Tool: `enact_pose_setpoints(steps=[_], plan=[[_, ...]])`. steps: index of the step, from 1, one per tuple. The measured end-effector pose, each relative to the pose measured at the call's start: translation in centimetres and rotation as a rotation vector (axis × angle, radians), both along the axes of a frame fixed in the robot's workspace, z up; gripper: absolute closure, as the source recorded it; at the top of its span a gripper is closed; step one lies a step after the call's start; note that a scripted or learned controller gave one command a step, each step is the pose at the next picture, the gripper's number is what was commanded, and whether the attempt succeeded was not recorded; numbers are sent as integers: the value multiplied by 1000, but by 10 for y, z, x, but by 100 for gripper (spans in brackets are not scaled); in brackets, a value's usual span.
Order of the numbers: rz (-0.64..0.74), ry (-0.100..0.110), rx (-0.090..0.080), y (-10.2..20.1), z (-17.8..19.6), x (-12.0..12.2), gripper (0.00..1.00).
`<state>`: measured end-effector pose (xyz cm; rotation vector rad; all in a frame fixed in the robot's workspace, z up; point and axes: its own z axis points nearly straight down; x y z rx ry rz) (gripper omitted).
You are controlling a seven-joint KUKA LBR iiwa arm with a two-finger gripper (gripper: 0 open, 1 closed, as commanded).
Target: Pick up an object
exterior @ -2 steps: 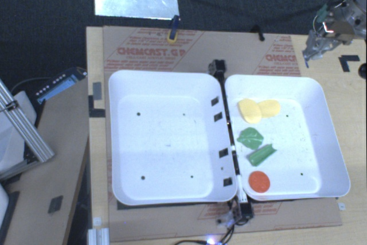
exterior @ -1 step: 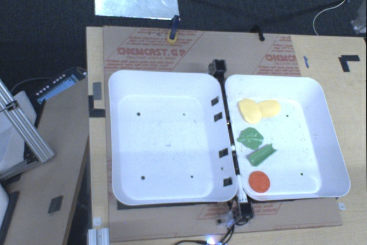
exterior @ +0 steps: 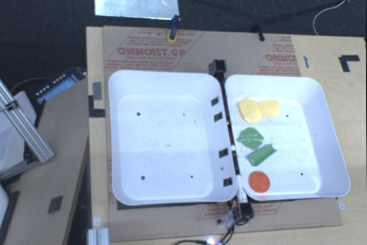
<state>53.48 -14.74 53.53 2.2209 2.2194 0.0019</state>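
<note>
Bench [exterior: 321, 54]: tan board top printed with red lettering, carrying both bins; bare strips of board show along the far edge and at the near right corner.

Left bin [exterior: 166, 137]: shallow, white, rounded corners. Its floor is open across its full width, marked by four small dark dots. Its right rim runs touching the right bin's left rim.

Right bin [exterior: 309, 135]: shallow, white, same form. All loose items sit in its left half; the right half of the floor is open up to the right wall.

Clips [exterior: 223, 152]: a row of small dark clips along the seam where the two rims meet.

Yellow pieces [exterior: 258, 109]: two pale yellow flat items, touching each other, near the far left of the right bin, just clear of the left wall.

Green leaf shape [exterior: 250, 137]: flat, dark green, just below the yellow pieces, apart from them.

Green pod shape [exterior: 261, 154]: elongated, lying at a slant, just beside the leaf shape at its near edge.

Orange disc [exterior: 259, 182]: round, nearest the front rim, close to the left wall, apart from the pod shape.

Gripper: state cannot be told from this view.
</note>
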Motion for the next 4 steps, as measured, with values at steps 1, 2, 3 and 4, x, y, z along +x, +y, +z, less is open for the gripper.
enact_pose_setpoints(steps=[1, 2, 3, 4], plan=[[15, 6, 3, 100, -60, -25, 100], [7, -5, 1, 115, -20, -49, 100], [7, -3, 1, 136, 1, -48, 100], [-3, -2, -1, 83, 0, -49, 100]])
